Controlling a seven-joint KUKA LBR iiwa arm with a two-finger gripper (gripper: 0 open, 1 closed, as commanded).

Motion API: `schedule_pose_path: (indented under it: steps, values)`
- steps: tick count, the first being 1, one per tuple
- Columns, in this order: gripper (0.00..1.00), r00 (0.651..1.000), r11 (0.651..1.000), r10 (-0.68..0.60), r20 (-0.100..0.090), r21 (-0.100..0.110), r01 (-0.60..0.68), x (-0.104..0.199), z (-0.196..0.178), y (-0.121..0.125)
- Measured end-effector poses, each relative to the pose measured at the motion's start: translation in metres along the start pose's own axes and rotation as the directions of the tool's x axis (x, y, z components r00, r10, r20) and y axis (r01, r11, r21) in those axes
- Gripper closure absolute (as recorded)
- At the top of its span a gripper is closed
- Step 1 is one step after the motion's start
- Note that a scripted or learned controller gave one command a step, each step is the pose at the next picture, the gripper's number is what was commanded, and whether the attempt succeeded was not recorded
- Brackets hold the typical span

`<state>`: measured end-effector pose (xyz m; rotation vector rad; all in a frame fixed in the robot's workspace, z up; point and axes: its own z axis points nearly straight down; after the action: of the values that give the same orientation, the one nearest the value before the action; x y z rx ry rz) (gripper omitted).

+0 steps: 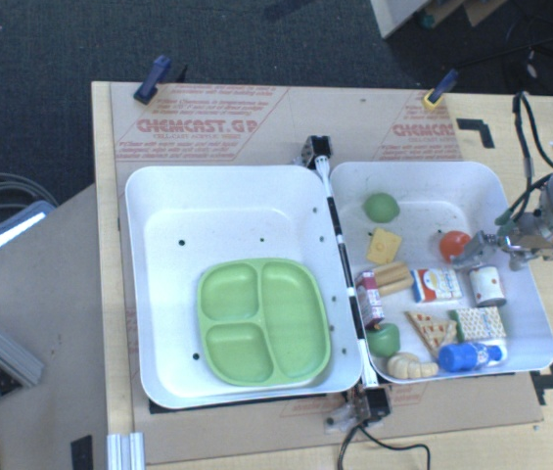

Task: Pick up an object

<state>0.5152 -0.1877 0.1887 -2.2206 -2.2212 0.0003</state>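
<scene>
Your end effector [474,251] sits low in the right bin [511,186], touching the red ball [453,243]; finger state unreadable. Centre on the ball, clear the small can [487,286], then close.

You are looking at red lettering printed on the brown protective sheet [256,125] covering the bench, along its far edge. Beyond the left bin [159,262] it is reading "CHEMCAST GP" in large outlined capitals, running right side up; the rows of smaller red print above and below it are staying too fine to read. Beyond the right bin [496,189] the same kind of red print is showing again, but only "CHEMCAST" is coming through there. Inside the right bin, the small red and white carton [437,285] and the little can [487,286] are carrying labels, yet nothing on them is legible.
</scene>
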Motion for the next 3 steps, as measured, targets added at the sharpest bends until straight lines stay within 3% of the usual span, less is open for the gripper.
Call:
schedule_pose_path:
  steps: [1, 2, 3]
  values:
    - [0.00, 1.000, 1.000, -0.001, 0.001, -0.002, 0.001, 0.004, 0.048, 0.066]
    - [0.00, 1.000, 1.000, 0.001, 0.000, 0.001, -0.001, 0.000, 0.104, 0.060]
    - [1.00, 1.000, 1.000, 0.001, 0.001, -0.001, -0.001, -0.001, 0.094, 0.060]
